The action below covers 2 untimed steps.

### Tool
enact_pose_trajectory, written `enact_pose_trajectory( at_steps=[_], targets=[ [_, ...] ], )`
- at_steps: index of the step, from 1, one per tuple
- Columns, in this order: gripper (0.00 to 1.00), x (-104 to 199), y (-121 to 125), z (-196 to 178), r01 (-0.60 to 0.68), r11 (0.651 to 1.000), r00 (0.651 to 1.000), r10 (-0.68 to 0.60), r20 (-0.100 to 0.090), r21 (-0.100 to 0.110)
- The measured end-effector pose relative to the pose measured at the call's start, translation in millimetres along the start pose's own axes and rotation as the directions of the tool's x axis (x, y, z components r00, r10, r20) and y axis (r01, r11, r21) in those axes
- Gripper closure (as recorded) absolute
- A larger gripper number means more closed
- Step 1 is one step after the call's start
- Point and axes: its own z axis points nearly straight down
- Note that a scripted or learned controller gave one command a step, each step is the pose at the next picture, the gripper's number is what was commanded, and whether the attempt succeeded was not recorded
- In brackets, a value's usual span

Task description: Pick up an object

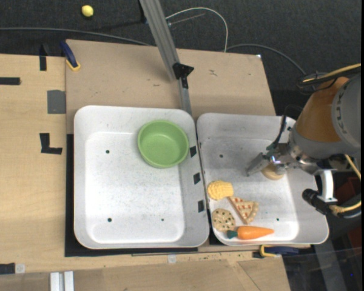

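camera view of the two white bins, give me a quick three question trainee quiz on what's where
1. True or false: the round green plastic bowl sits in the left shallow white bin.
2. Which item lies nearest the front rim of the right shallow white bin: A) the yellow toy corn cob, B) the orange toy carrot, C) the triangular toy pizza slice?
3. Fill in: the small yellow ball lies on the dark ____, beyond the bench.

Key: 1 true; 2 B; 3 floor.
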Motion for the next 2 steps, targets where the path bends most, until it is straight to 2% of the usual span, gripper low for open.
enact_pose_trajectory(
  at_steps=[1, 2],
  targets=[
    [1.0, 1.2, 1.0, -12.4, 0.002, 1.0, 1.0, -0.002, -0.003, -0.001],
    [1.0, 2.2, 12.6, -65.2, 0.001, 1.0, 1.0, -0.001, -0.007, 0.006]
  ],
)
